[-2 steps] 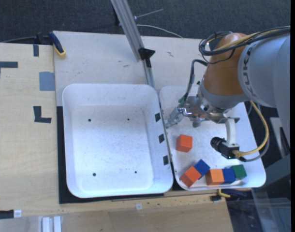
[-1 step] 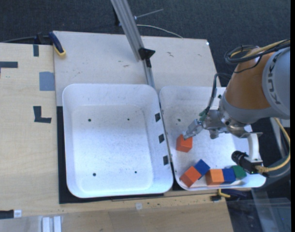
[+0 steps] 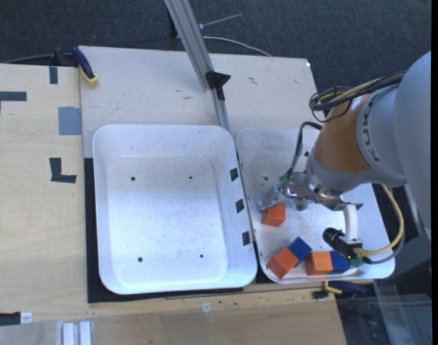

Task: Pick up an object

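My gripper (image 3: pixel 272 201) hangs low in the right bin (image 3: pixel 256 149), near its left side. A small orange block (image 3: pixel 274 215) lies directly under and against its tip. Whether the block is gripped or merely touched is unclear from this angle. The grey arm with its orange band (image 3: pixel 339 144) reaches in from the right and covers the middle of that bin.
At the right bin's front lie an orange block (image 3: pixel 281 263), a blue block (image 3: pixel 300 248), another orange block (image 3: pixel 319 262) and a blue one (image 3: pixel 339 262) beside it. The left bin (image 3: pixel 104 192) adjoins on the left. A slanted metal pole (image 3: pixel 194 42) stands behind the bins.
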`<state>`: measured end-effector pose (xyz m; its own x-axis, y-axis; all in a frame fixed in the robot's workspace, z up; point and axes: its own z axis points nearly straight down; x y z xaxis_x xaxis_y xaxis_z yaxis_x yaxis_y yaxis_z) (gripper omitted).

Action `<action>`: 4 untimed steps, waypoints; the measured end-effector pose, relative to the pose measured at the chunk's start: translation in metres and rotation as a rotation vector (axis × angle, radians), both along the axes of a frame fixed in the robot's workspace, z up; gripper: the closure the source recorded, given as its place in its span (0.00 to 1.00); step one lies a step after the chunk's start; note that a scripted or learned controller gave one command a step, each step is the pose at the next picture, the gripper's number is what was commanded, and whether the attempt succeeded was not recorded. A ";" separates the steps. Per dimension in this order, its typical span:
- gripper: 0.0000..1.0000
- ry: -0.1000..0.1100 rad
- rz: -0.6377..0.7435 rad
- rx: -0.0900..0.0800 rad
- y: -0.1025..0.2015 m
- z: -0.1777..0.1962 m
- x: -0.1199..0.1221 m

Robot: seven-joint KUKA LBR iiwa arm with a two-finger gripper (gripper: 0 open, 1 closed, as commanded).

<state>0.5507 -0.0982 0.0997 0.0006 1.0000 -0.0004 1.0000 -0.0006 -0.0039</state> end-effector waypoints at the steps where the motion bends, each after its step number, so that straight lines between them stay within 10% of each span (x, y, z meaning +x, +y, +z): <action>1: 0.00 -0.008 0.002 -0.001 -0.003 0.067 0.001; 2: 0.00 -0.009 0.005 0.000 0.016 0.123 0.012; 3: 0.00 0.001 -0.001 0.001 -0.011 0.000 -0.001; 4: 0.00 0.002 0.002 0.002 0.010 -0.009 -0.024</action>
<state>0.5271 -0.0882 0.0908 -0.0014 1.0000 0.0014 1.0000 0.0014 -0.0059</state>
